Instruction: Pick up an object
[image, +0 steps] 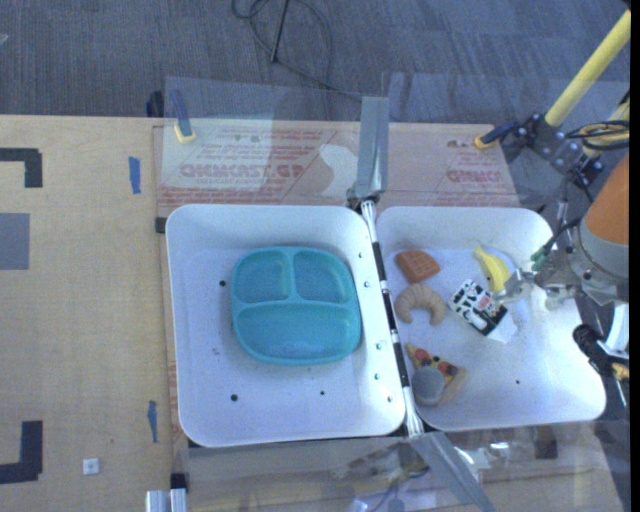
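In the right bin (540, 390) lie several toy foods: a yellow banana (490, 267), a black-and-white cow-patterned piece (479, 307), a tan croissant (421, 303), a brown waffle-like piece (417, 265) and a pizza slice (436, 372). My gripper (522, 282) reaches in from the right, low over the bin, just right of the banana and above the right end of the cow-patterned piece. I see nothing held in it. The arm's orange band (612, 212) is at the right edge.
The left bin (200, 400) holds a teal divided plate (296, 304). A metal divider (385, 310) separates the two bins. Cables and a yellow pole (590, 70) stand at the back right. Clear panels run along the front and back.
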